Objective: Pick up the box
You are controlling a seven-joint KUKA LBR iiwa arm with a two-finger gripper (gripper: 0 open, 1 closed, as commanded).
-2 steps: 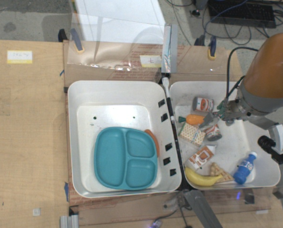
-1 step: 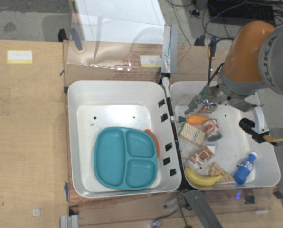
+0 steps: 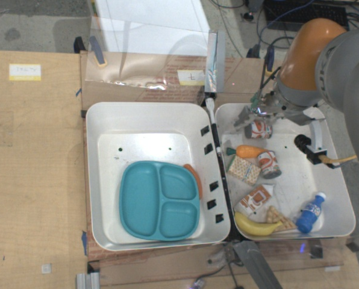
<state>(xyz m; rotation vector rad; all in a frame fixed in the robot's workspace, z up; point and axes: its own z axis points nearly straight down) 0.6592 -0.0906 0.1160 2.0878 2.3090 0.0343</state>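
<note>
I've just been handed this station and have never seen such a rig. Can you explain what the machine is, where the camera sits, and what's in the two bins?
One fixed camera looks down at a slant on a bench with two shallow white bins. The grey arm with the orange band reaches in from the right; its gripper is low over the far end of the right bin, just above a small can.

The left bin has a teal divided plate with an orange piece at its edge.

The right bin has a carrot, a second can, a patterned box, a brown-and-white packet, a banana and a blue bottle.

I cannot tell whether anything is held.
</note>
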